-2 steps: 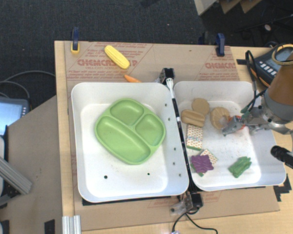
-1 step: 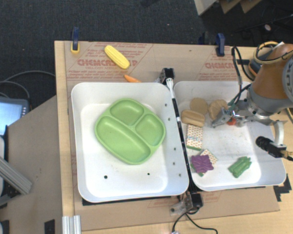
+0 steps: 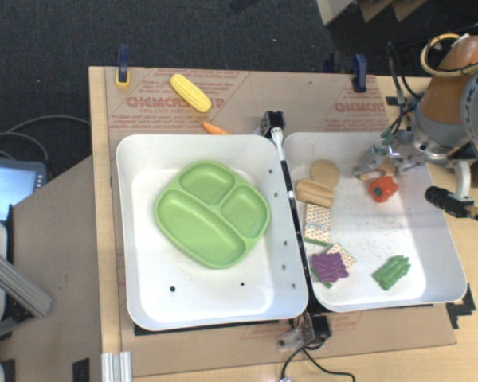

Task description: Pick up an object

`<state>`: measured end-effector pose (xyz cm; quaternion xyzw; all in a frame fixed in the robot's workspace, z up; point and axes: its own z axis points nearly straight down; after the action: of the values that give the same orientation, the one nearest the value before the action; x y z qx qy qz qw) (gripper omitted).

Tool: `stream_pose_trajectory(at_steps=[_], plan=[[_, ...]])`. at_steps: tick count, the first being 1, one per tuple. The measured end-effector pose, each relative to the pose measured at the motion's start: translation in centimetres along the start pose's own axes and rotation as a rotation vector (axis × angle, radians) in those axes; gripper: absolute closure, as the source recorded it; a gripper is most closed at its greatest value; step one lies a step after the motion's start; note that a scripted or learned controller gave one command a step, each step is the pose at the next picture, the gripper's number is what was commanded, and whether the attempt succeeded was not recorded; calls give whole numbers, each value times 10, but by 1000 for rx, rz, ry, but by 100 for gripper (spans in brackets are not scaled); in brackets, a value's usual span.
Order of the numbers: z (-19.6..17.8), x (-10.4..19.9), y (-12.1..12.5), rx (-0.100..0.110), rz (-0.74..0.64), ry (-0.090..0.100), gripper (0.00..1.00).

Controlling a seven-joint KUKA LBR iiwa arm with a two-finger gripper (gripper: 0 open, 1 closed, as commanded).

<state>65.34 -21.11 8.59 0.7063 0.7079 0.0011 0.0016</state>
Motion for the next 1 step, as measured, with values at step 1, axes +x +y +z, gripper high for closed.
stream_pose_trajectory(at_steps=[1], plan=[[1, 8, -34, 8, 4, 2, 0]])
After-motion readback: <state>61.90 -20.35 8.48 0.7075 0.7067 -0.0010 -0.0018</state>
